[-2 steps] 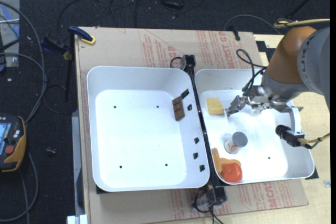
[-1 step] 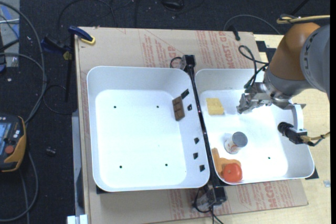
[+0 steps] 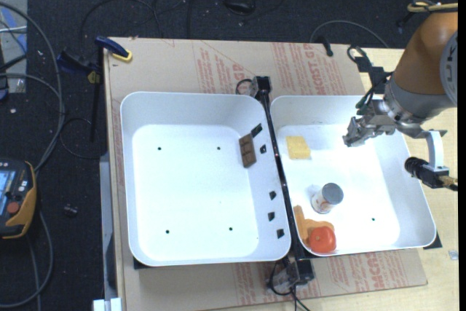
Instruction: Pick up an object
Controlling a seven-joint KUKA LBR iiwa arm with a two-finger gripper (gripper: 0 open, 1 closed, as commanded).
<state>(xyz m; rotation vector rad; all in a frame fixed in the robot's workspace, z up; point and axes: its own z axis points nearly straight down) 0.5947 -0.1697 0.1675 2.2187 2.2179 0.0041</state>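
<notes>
My gripper (image 3: 356,135) hangs over the back right part of the right bin (image 3: 408,178), with the grey arm and its orange band reaching in from the right. A yellow sponge-like block (image 3: 298,148) lies in that bin to the left of the gripper, apart from it. Nearer the front sit a small can with a grey lid (image 3: 327,197) and a red-orange round toy (image 3: 321,237) in the front left corner. A brown chocolate-bar-like piece (image 3: 248,151) rests against the right wall of the left bin (image 3: 145,178). I see nothing between the fingers.
The two white bins stand side by side on a cardboard-covered bench (image 3: 218,62). Black clips line the divider between them (image 3: 274,193). Cables and a blue-yellow clamp (image 3: 113,49) lie at the back left of the bench.
</notes>
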